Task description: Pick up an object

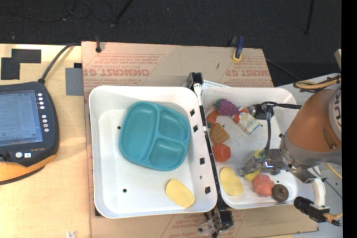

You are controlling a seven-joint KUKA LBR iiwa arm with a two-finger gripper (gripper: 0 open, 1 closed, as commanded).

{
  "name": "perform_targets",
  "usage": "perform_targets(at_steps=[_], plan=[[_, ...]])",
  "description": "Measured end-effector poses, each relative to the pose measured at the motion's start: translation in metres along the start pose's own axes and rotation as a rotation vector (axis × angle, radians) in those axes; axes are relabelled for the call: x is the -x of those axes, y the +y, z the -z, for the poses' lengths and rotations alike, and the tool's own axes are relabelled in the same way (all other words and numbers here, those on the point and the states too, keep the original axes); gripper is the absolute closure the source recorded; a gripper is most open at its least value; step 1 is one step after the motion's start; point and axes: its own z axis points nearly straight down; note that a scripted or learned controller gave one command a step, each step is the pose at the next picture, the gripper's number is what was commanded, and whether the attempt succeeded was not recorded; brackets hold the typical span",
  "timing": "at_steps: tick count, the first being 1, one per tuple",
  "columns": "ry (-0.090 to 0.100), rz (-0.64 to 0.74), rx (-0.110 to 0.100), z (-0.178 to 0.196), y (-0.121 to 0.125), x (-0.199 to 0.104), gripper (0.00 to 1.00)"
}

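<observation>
My gripper (252, 166) is down inside the right bin (290, 98), near its front middle. Its tip sits just above a small yellow piece (251, 176) and beside a pink-red ball (263, 184). A pale yellow lemon-like object (231, 181) lies to the left of the tip. Further back in this bin are a red object (221, 153), a brown waffle piece (218, 134), purple grapes (226, 107) and a small white bottle (249, 122). A brown ring (279, 192) lies at the bin's front right. I see nothing clearly between the gripper's tips.
The left bin (106, 120) holds a teal divided plate (155, 135) and a yellow oval object (179, 193) near its front. The arm's orange band (318, 120) hangs over the right bin's right side. A tablet pendant (25, 120) lies on the bench at far left.
</observation>
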Motion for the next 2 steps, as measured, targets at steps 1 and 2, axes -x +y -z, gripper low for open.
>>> perform_targets(at_steps=[1,2], plan=[[-0.001,-0.001,0.001,0.0,0.015,0.008,0.0],[-0.001,-0.006,0.0,0.01,0.015,0.009,1.0]])
